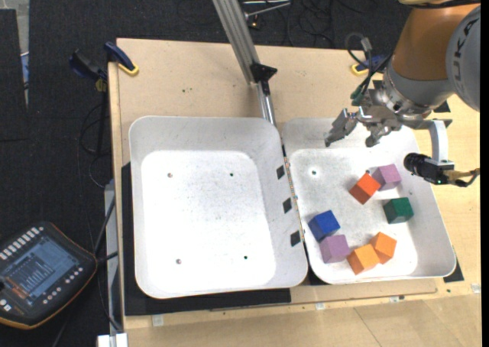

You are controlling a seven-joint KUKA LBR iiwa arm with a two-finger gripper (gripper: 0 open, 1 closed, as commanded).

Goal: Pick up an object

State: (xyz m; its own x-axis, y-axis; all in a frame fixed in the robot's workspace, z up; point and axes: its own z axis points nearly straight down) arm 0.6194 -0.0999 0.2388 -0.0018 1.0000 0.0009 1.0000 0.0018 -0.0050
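Several small blocks lie in the right bin (306, 162): an orange block (365, 187) touching a light purple one (388, 176), a green block (398, 209), a blue block (325, 225), a second purple block (334, 248) and two orange blocks (373, 253) near the front. My gripper (356, 133) hangs over the bin's far edge, up and left of the orange and purple pair. Its fingers (338, 128) are spread open with nothing between them.
The left bin (145, 185) sits beside the right one, with black clips along the shared edge. A metal pole (237, 32) slants down to the bins' far junction. A teach pendant (34, 269) lies off the bench at left. Blue clamps (92, 66) grip the bench's far left corner.
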